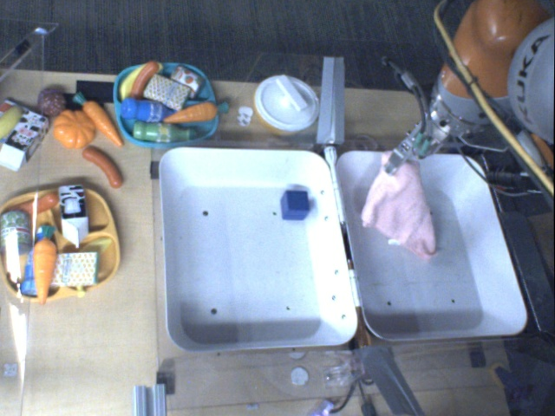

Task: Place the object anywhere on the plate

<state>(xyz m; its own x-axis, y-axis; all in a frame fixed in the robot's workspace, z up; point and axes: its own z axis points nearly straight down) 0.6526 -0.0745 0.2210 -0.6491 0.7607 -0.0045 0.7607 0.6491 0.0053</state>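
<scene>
The pink cloth point(401, 211) looks soft, light and floppy, pinched at its far corner by the gripper point(397, 164).

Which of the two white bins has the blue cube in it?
The left bin: the blue cube sits near its upper right corner. The right bin holds a pink cloth instead.

I work in a robotics lab, not a home. My bench point(87, 336) is plain pale board carrying 2 shallow white bins point(251, 319) set side by side on metal brackets, over dark carpet point(217, 16). Loose cables point(494, 172) trail beside my arm. Baskets of plastic toy food point(165, 102) sit at the left as test props.
</scene>
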